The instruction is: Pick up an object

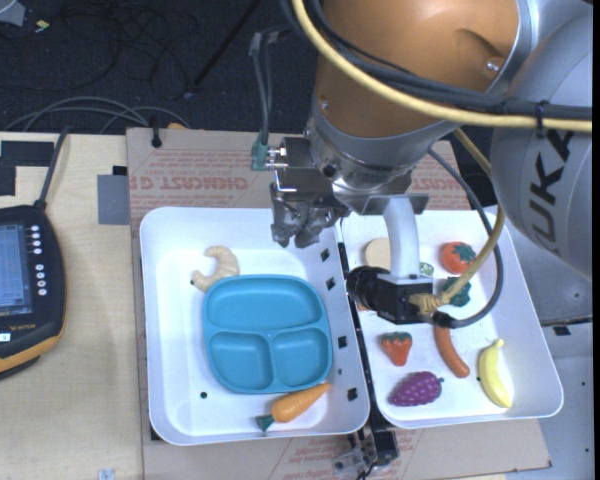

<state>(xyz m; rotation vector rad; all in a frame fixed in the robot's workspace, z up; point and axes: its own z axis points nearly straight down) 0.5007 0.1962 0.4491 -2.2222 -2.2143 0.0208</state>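
We read this as the approach step: no object is picked yet, and the arm [450,58] reaches in from the right, filling the upper part of the view. The gripper [302,230] hangs over the far right corner of the left bin [170,268], close to the divide between the bins. Its dark tips point down, and we see nothing between them; whether they stand apart or closed we cannot tell from this slant.

In the left bin lie a blue tray [265,333] with three compartments, a pale croissant [218,263] just beyond the tray's far left corner, and a carrot [298,404] touching or just beside its near edge. The right bin [540,393] bears a strawberry [397,347], a sausage [452,351] beside it, grapes [416,389] near the front, a banana [495,372] toward the right wall, and a tomato [457,257] further back. A pale round thing [378,252] sits partly hidden behind a white post.

Nothing lies directly beneath the gripper that we can make out; the tray's far right corner is nearest. We judge that the next move calls for choosing a target, shifting over it, then lowering. The tray is broad and flat, likely hard to pinch except at its rim; the carrot or croissant would seem easier.
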